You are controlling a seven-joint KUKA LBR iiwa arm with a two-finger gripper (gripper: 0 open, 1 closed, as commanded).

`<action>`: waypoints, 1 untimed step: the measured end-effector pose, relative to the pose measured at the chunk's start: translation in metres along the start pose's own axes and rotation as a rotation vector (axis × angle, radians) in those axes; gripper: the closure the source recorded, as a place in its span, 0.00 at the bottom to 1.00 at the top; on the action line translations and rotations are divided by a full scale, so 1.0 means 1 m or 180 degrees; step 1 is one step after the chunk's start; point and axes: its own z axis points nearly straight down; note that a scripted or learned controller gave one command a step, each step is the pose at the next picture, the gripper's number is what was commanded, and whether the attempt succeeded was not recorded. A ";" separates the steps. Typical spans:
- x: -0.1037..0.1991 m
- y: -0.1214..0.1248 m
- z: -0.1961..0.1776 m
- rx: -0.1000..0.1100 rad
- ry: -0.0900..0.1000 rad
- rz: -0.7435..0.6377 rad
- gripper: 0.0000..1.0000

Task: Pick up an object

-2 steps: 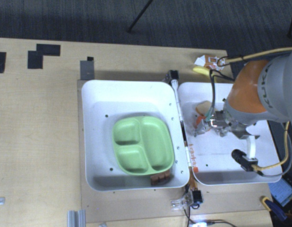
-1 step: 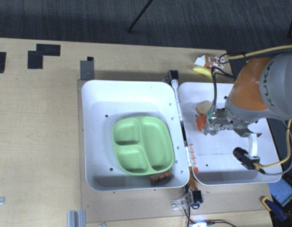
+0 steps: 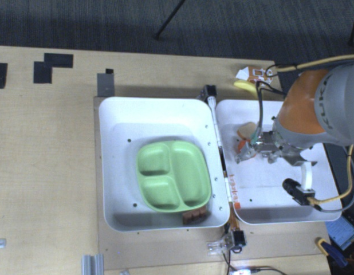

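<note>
My gripper (image 3: 250, 149) hangs low over the upper left part of the right bin (image 3: 268, 202), under the grey arm with its orange band (image 3: 300, 105). A small tan object (image 3: 245, 132) lies just behind the gripper. A small orange-red object (image 3: 240, 145) sits right at the gripper's left tip, partly hidden by it; I cannot tell whether they touch. In the left bin (image 3: 117, 153) lies a green divided plate (image 3: 174, 175), with a small brown object (image 3: 193, 215) tucked against its near edge.
A yellow item and a white tag (image 3: 250, 78) lie on the bench behind the right bin. A black cable end with a white sleeve (image 3: 300, 189) hangs over the right bin's near right area. The rim between the bins (image 3: 221, 159) runs just left of the gripper.
</note>
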 end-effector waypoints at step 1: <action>0.007 0.075 0.019 0.0001 -0.0003 -0.0002 0.00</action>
